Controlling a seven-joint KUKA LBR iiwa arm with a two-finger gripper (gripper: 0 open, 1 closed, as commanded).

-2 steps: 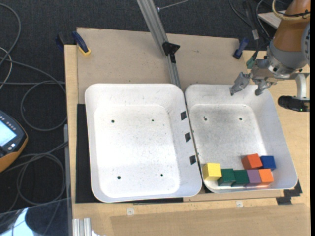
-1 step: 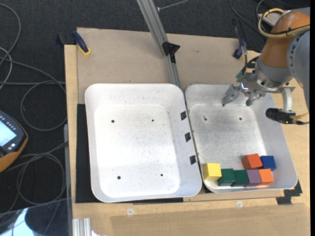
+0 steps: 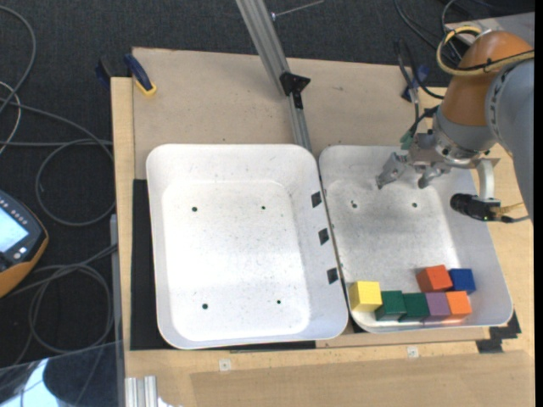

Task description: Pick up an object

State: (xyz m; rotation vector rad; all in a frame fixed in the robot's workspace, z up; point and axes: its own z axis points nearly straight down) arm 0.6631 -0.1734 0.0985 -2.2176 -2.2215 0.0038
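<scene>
1. Hovering over the upper part of the right bin (image 3: 475, 227), the claw (image 3: 405, 173) sits in the upper right of the frame; nothing is between its fingers. The fingers look spread, so I read it as released.
2. Candidate objects are all packed in the lower right corner of that bin: yellow block (image 3: 366, 294), green block (image 3: 402, 304), purple block (image 3: 437, 304), red-orange block (image 3: 434, 276), blue block (image 3: 462, 279), orange block (image 3: 458, 303).
3. Claw and blocks are well apart; the whole approach and descent are still to do.
4. Risk, crowding: the blocks touch or sit just beside each other. A finger coming down into the cluster will likely land on a neighbour instead of a gap, pushing blocks rather than gripping one.
5. Risk, bin wall: the lower row sits against the bin's near rim. A finger on that side may hit the rim or ride up the curved wall.
6. Best bet looks like the yellow block: left end of the row, bare floor to its left.
7. The left bin (image 3: 170, 176) is not involved in the pick.
8. Risk, cable: a black connector (image 3: 473, 204) hangs off the wrist, low near the bin; it could snag on the reach.
</scene>
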